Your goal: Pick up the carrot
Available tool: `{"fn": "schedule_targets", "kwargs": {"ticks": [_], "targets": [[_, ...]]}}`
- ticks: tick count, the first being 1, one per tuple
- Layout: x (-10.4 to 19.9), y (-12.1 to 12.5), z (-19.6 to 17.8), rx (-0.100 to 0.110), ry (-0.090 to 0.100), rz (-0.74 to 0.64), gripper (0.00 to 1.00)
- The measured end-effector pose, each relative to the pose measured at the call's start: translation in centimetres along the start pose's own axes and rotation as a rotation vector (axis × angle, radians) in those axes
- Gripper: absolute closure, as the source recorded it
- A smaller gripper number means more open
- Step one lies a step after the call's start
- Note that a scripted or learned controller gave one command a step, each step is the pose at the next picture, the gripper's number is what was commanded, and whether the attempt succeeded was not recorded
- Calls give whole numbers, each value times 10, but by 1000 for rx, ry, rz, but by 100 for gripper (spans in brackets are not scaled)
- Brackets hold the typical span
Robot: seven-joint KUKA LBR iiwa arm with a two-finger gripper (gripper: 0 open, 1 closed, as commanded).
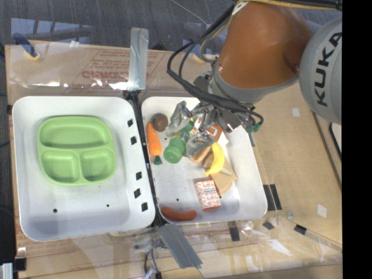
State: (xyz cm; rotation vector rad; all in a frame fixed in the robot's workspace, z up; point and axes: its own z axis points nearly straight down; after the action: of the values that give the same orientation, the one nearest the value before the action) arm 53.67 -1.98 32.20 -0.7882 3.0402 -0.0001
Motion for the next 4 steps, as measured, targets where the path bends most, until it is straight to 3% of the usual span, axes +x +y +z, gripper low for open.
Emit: {"fn": "schedule_targets", "kwargs": {"ticks": [1,2,3,4], "targets": [[-58,-30,-14,2,-3,80,100],[19,-43,-90,12,-12,20,100],[53,-67,5,-3,3,-362,100],[121,-149,-121,18,-7,-330,100]]}}
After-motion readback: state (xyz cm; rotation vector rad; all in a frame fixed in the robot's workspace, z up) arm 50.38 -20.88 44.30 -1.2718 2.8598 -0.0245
